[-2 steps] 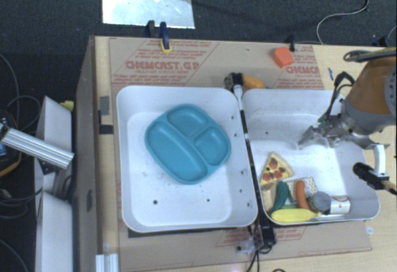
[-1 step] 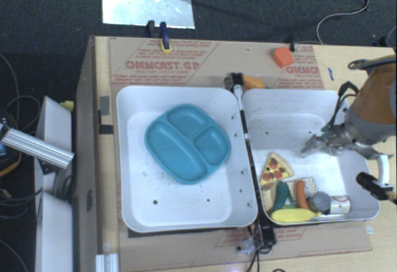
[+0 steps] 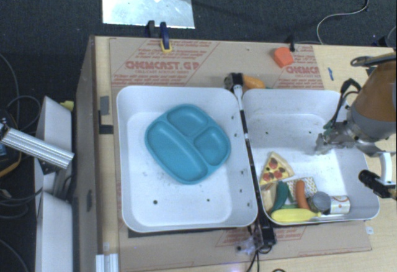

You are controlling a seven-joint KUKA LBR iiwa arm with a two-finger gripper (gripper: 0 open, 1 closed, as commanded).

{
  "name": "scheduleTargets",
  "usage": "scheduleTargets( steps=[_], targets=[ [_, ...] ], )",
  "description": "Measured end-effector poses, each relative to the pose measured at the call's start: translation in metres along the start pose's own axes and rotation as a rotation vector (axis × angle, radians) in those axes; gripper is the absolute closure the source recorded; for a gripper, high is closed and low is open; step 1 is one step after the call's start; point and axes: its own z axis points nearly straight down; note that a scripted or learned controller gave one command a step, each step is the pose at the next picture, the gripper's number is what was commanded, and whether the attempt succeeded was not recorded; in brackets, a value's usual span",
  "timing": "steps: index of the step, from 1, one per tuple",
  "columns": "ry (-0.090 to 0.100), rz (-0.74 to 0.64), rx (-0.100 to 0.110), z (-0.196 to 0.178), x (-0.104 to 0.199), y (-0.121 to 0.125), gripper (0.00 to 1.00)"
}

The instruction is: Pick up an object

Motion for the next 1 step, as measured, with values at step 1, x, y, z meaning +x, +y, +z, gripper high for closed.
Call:
scheduleTargets(
  steps=[1],
  targets=[
    [0.000, -0.001, -0.003, -0.0107, 0.0000, 0.0010, 1.00]
  ],
)
